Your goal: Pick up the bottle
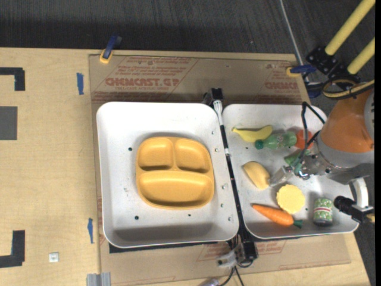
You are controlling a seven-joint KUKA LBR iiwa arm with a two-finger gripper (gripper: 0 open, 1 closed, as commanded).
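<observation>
Bench: pale wooden tabletop with a brown cardboard sheet (178, 76) under two shallow white bins; you look down on it at a slant, dark floor along the top of the frame.
Bottle: your target reads as the small green translucent plastic bottle (278, 140) lying on its side in the upper part of the right bin (262, 228), just right of the yellow banana (253, 134) and touching or nearly touching its tip. It is small in the frame, so treat the identification as likely, not certain.
Gripper: the metal two-finger gripper (292, 168) hangs below the grey wrist with its orange band, lower right of the bottle and near it. You cannot tell from here whether it is spread or closed, and nothing shows held in it.
Step in hand: judged from this, you are on the approach, bottle not yet lifted.
How to do it well: move toward the upper left of the right bin, centre over the bottle's body, and close across its narrow width, not along its length. A round bottle on its side will probably roll, so come straight down.
Neighbours: the pale yellow wedge (256, 174), the round yellow lemon slice (290, 199), the orange carrot (272, 214) and the small green-and-white can (323, 211) lie lower in the same bin, apart from the bottle.
Left bin: the left bin (119, 159) holds a yellow divided plastic tray (175, 170); leave it alone.
</observation>
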